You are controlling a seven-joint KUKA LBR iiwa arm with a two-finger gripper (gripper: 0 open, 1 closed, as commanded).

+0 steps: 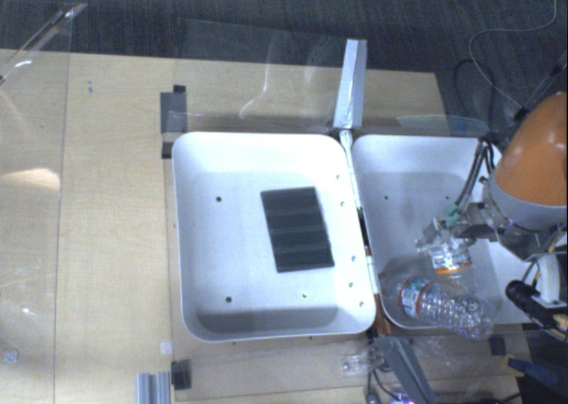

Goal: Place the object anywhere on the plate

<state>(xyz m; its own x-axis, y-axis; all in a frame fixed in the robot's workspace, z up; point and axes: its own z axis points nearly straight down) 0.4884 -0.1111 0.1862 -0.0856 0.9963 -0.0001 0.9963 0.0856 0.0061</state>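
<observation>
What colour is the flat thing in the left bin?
The plate is dark grey, nearly black, with faint stripes across it. It shows best in the camera view.

L bin (204, 242) holds a dark ribbed plate (296, 229), flat, approx central; R bin (399, 167) has a clear plastic bottle (441, 306) lying on its side nr front edge; gripper (446, 249) just above bottle w/ arm (532, 167) entering from right.
</observation>
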